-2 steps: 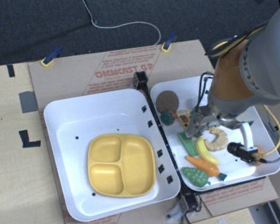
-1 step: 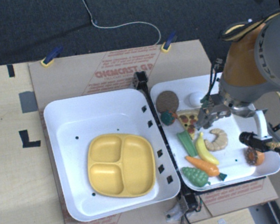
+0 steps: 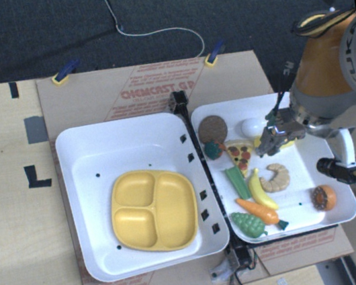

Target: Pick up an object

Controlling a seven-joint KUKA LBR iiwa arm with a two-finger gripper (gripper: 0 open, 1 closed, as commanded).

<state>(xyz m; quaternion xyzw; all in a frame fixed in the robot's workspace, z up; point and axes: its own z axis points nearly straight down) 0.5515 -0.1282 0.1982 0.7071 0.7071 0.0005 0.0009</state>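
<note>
Yellow against the white of the right bin [image 3: 328,218], the banana [image 3: 260,190] is our landmark: its long axis runs up-and-down the bin, the gripper [image 3: 270,140] hangs just up-right of its top end. We cannot tell its opening.

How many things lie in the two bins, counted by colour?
Yellow: 2, tray, banana
Green: 2, long vegetable, leafy piece
Orange: 2, carrot, round fruit
Brown or tan: 2, round cookie, croissant
White: 1, egg
Mixed: 1, pizza slice
Total: 10
</note>
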